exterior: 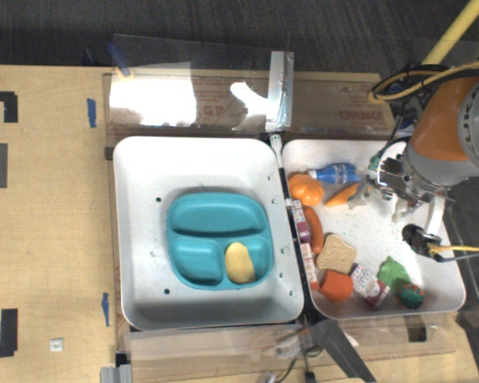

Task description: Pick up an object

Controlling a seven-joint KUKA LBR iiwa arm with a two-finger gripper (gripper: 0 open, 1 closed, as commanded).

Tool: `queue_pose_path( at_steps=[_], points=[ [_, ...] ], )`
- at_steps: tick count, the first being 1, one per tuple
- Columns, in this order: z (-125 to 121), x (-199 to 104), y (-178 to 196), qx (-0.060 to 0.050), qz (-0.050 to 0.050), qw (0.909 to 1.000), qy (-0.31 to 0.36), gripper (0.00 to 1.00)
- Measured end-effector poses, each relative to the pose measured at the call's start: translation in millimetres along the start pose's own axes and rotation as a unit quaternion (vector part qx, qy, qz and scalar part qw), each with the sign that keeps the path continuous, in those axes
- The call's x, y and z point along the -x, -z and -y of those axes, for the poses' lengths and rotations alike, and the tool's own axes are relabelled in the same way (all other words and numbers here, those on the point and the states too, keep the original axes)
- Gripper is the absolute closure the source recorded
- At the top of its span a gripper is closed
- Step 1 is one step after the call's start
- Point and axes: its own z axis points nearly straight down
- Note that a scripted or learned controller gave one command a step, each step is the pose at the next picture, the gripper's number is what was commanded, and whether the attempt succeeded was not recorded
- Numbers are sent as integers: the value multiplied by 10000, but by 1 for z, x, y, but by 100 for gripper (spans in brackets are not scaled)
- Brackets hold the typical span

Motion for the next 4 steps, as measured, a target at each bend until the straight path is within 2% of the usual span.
queue_pose_path(
  at_steps=[1, 2, 3, 4],
  points=[
    [-55, -28, -12, -56, 10, 9998, 205, 0],
    [-22, -27, -25, 68, -3, 9983, 581, 0],
    [-23, -27, -13, 94, -5, 9983, 568, 100],
    [-49, -111, 77, 82, -20, 9990, 444, 100]
  ],
)
